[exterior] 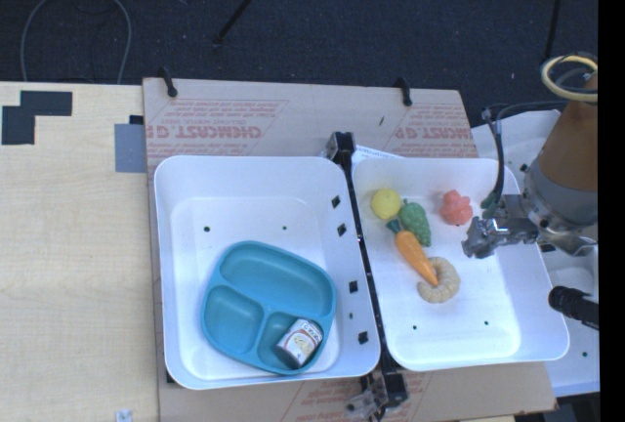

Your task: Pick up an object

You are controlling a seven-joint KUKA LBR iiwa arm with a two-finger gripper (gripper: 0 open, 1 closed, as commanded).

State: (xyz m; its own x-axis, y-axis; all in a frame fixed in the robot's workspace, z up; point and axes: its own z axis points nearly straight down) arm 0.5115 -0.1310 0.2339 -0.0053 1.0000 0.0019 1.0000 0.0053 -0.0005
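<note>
We judge task barely begun: metal gripper over right white bin, finger state unclear to us. Nearest target, pink strawberry-shaped toy, lies unlifted just beside it.

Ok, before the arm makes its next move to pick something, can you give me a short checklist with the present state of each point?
1. Objects within the right bin: ok; lemon, carrot, pink toy.
2. End effector over that bin: ok, near its right wall.
3. End effector carrying nothing: cannot tell.
4. Carrot free to lift: not ok; green toy and beige ring touch it.
5. Pink toy apart from others: ok.
</note>
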